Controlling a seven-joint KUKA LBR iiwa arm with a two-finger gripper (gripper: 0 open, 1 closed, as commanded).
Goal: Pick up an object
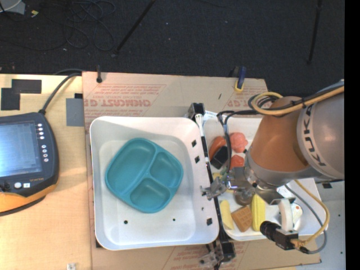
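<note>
The grey KUKA arm (292,145) with its orange band reaches in from the right and hangs over the right bin (264,235), covering most of it; the gripper (216,187) is low at that bin's left wall, close to the divider where the two bins meet, and whether it is released or clenched on anything I cannot tell, since the wrist hides the working end. The left bin (112,218) holds a teal divided plate (145,174) lying flat, tilted toward its far left corner and well apart from the gripper. In the right bin the candidates are small and crowded: red-orange pieces (239,142) near the far edge, a dark object (219,156) just beside them against the left wall, and along the near edge a pale yellow piece (226,214), a tan block (242,218), a brighter yellow piece (257,211) and a white-and-red item (284,215), packed side by side and some touching. Judged from this, the step in hand is the descent onto one item in the right bin. To do it well, pick one with free space on both sides, keep clear of the bin wall, come down centred, close fully, and lift straight up so neighbours are not dragged along.
</note>
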